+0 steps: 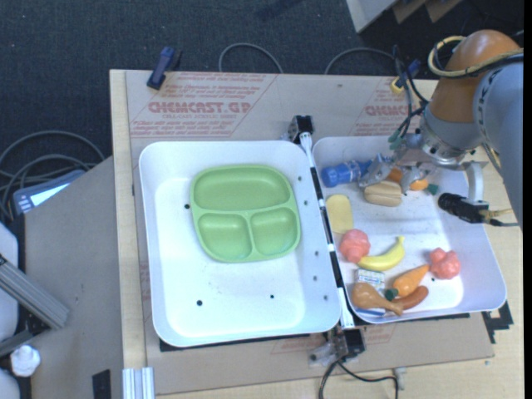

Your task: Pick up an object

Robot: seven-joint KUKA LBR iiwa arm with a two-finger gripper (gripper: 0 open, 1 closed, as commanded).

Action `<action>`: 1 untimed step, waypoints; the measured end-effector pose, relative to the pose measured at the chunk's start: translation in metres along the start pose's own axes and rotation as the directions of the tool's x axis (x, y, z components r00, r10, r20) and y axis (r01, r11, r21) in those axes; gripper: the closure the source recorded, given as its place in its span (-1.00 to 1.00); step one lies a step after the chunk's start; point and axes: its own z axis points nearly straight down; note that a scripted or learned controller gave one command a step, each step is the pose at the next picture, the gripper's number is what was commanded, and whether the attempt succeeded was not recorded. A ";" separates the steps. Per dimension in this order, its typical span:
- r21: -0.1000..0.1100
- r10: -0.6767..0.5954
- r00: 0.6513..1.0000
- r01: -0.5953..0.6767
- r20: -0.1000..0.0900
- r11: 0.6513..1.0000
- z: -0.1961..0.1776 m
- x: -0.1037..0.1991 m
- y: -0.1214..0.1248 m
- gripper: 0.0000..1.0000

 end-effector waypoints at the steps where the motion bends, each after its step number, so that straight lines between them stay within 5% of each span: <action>1: 0.000 0.000 1.000 0.000 0.003 1.000 0.000 0.001 0.000 -1.00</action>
